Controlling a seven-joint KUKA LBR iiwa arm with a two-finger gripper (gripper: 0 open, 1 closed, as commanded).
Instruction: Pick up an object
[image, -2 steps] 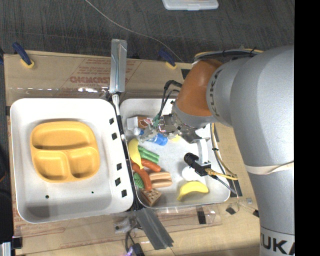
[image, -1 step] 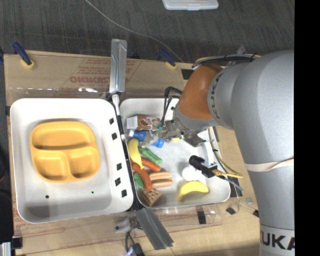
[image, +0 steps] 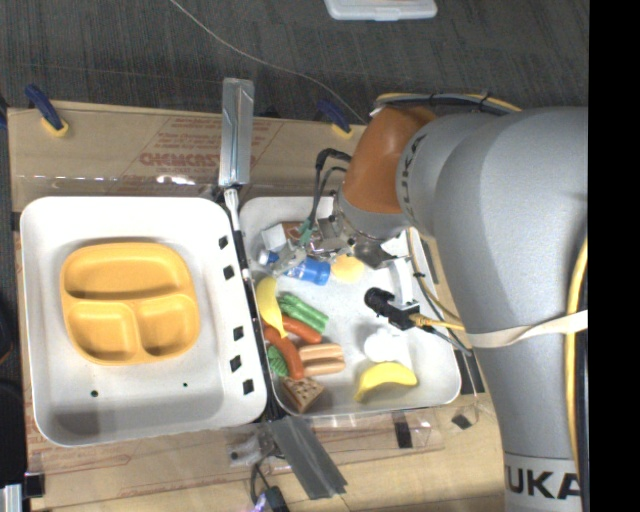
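The task names no single object; the blue toy (image: 312, 271) seems to me the likely one, because it lies just under the gripper (image: 318, 240), in the far part of the right bin (image: 346, 314). If the gripper is released or clenched I cannot tell, since the wrist and cables cover it, and I see nothing held.

The main risk is crowding. A white piece (image: 272, 240) lies just beside the blue toy on its left and a yellow lump (image: 348, 268) just beside it on its right, so a descent that is a little off may catch a neighbour, or push the blue toy toward the bin wall. The toy may also slip out, as it looks smooth and rounded.

It is small, bright blue, maybe a short cylinder lying on its side; its exact form is too blurred to tell.

Nearer the camera lie a green toy (image: 303, 311), a sausage (image: 320, 357) and a banana (image: 385, 378), well apart from the gripper. The left bin (image: 40, 330) holds a yellow tray (image: 130, 298).
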